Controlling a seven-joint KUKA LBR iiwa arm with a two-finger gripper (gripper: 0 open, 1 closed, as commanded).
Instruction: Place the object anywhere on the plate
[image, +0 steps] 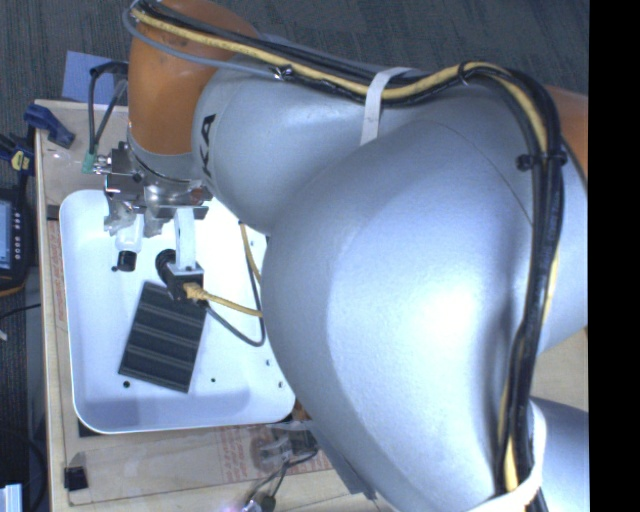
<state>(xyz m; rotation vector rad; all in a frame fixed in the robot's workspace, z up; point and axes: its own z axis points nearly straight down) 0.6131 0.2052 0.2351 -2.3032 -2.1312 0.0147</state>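
White bin (80, 330) holds a dark ribbed plate (163, 338), long axis toward its near-left corner; gripper (150, 240) hangs just beyond the plate's far end; finger state unclear.

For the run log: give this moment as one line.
arm: over bin | gripper: above plate | plate: dark, ribbed, in bin | object: not identifiable

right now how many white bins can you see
1: a shallow white plastic bin at left, holding a dark ribbed rectangular plate. The big grey arm covers the right side and may hide another.
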